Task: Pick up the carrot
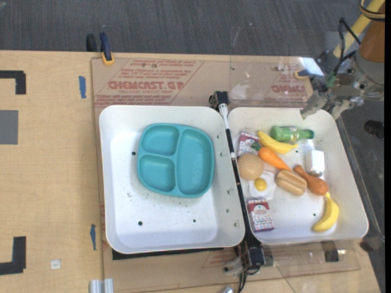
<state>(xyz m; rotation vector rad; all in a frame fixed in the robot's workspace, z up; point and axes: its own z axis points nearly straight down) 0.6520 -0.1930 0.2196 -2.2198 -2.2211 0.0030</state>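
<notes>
You're looking at a pale wooden bench [49,182] with a printed cardboard sheet [153,81] under two white bins and dark grey floor [183,11] beyond. The left bin [116,212] holds a teal divided plate [176,160]. In the right bin [351,206], the carrot [273,159] lies among toy food, its long axis diagonal, upper left to lower right. The tool [327,105] hangs over the bin's far right corner; you cannot tell its state.

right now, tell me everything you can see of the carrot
The carrot is a small, smooth orange toy, plastic by its look, tapering toward the lower right. It lies flat and slanted in the right bin, just below a banana, beside the bread roll, its tip near the hot dog. The pincer is well apart from it.
</notes>
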